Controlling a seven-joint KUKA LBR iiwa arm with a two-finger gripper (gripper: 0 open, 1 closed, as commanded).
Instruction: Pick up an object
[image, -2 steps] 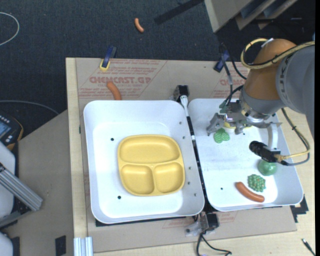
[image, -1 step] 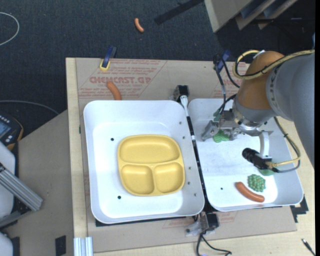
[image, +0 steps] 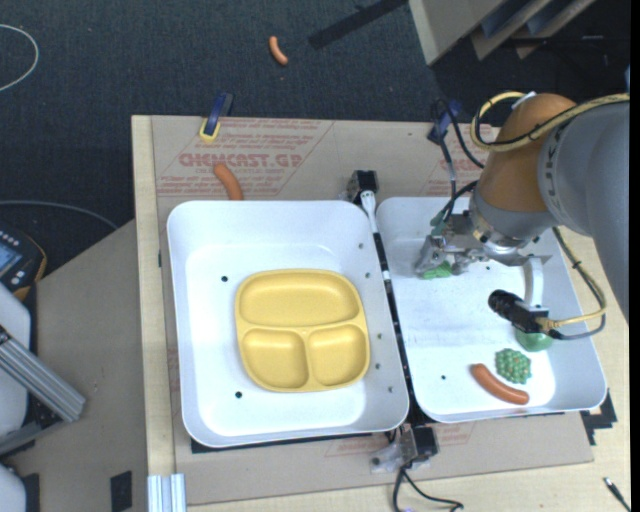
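Note:
My gripper (image: 443, 256) is low in the far left part of the right bin (image: 440, 330). A small green object (image: 434, 271) lies right at its tip, partly hidden by it; whether it is gripped I cannot tell. A green broccoli piece (image: 513, 365) and an orange sausage (image: 498, 383) lie together near the bin's front right. Another green piece (image: 536, 340) peeks out just behind the broccoli.
The left bin (image: 200, 300) holds a yellow divided plate (image: 300, 330) in its middle. A second orange sausage (image: 229, 181) lies on the cardboard behind the left bin. A third one (image: 278, 50) lies on the dark floor beyond the bench.

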